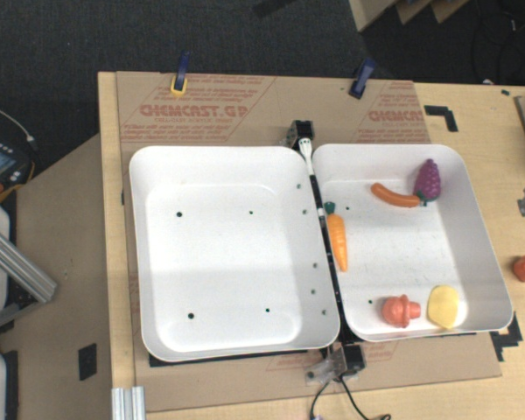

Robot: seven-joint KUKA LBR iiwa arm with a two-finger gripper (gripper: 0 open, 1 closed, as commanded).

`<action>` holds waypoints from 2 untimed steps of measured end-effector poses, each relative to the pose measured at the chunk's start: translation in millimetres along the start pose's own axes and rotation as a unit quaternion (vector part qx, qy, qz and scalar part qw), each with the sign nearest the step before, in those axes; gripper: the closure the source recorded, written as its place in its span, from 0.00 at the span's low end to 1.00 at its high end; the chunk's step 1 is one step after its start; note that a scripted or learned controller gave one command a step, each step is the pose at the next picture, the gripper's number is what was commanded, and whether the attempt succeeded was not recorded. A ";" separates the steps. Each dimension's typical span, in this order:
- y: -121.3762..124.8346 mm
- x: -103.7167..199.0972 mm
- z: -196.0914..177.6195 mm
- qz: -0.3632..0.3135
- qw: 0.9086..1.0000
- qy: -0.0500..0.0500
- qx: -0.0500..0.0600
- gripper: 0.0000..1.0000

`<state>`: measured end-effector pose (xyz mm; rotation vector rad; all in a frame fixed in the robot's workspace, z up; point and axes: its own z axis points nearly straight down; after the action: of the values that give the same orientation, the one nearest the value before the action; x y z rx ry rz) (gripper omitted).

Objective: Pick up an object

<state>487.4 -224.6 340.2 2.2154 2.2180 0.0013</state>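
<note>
scene: five toy foods sit in the right bin (472, 234), carrot (336, 241) hard against its left wall, so awkward to grasp | left bin (157, 234) bare | gripper state: cannot tell | nothing lifted yet

Toy produce showing bright against two white bins (219, 160) on a brown board (271, 94).

An orange carrot (336, 241) is lying centre; at two o'clock, a purple grape bunch (428, 179) is touching an orange-red sausage (395, 196); a red piece (400, 311) and yellow lemon (444, 306) are glowing at five o'clock.
</note>
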 end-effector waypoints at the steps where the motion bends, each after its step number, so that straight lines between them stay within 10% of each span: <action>1: 0.7 -0.5 -10.6 0.000 1.000 -0.001 -0.002 1.00; 2: -9.1 14.9 67.6 0.000 1.000 0.004 0.006 1.00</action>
<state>478.7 -210.0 272.5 2.2254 2.2262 -0.0032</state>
